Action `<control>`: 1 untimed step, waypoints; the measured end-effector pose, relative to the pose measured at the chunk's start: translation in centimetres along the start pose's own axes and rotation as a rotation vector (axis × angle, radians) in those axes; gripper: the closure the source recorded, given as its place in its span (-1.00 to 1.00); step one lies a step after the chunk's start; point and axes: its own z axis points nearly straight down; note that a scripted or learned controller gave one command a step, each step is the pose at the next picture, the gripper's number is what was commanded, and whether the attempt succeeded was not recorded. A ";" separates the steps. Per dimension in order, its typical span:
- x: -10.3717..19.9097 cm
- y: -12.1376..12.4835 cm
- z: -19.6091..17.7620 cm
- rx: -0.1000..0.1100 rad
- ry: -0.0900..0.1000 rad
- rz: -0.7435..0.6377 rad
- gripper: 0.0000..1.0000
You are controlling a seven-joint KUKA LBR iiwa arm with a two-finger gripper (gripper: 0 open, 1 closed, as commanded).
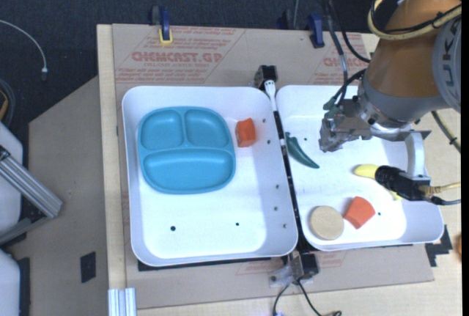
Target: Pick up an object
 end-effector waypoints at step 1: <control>4.8 2.0 -0.5 -0.006 -0.001 0.000 1.00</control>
